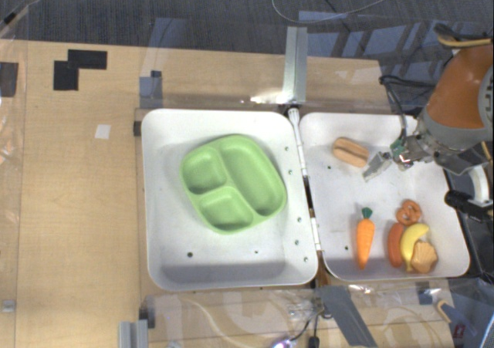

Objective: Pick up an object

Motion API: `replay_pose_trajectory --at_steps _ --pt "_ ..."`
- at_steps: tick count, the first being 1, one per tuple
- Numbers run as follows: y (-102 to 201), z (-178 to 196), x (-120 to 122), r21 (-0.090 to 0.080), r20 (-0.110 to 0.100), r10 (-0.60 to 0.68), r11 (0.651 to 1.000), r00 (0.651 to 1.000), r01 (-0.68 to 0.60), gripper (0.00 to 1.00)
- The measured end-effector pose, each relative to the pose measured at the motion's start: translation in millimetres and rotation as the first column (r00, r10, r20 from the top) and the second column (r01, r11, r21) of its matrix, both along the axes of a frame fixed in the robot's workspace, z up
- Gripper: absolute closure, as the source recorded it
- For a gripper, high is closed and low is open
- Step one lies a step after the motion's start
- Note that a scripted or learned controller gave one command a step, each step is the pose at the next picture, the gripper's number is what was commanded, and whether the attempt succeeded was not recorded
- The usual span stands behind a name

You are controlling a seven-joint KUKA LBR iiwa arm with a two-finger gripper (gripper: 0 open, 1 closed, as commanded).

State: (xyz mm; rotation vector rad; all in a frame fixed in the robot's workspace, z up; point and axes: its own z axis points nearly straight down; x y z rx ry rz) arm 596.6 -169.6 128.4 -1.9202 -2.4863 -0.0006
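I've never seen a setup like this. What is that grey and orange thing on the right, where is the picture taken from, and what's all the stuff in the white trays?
The picture comes from one camera fixed above a workbench, looking down at a slant. The grey machine with the orange band is a robot arm reaching in from the right. At its tip sits a small two-finger gripper, its "hand", here low over the right shallow white bin. I see nothing between its fingers, so it holds nothing yet.

That bin holds toy food: a tan hot dog bun just left of the gripper, an orange carrot with a green top, and a cluster in the near right corner with a brown pretzel, a yellow banana and other pieces I can't identify.

The left shallow white bin holds a green plastic plate with three compartments.
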Motion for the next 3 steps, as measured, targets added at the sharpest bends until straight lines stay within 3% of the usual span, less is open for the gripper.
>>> replay_pose_trajectory --at_steps 1,2,3 --pt "43.8 -40.5 71.5 -0.004 -0.009 0.234 0.972 0.972 -0.234 0.00" --pt "48.1 -30.6 75.6 -0.005 0.005 0.240 0.971 0.971 -0.240 1.00" --pt "114.5 67.0 66.1 -0.002 0.005 0.264 0.965 0.965 -0.264 1.00"
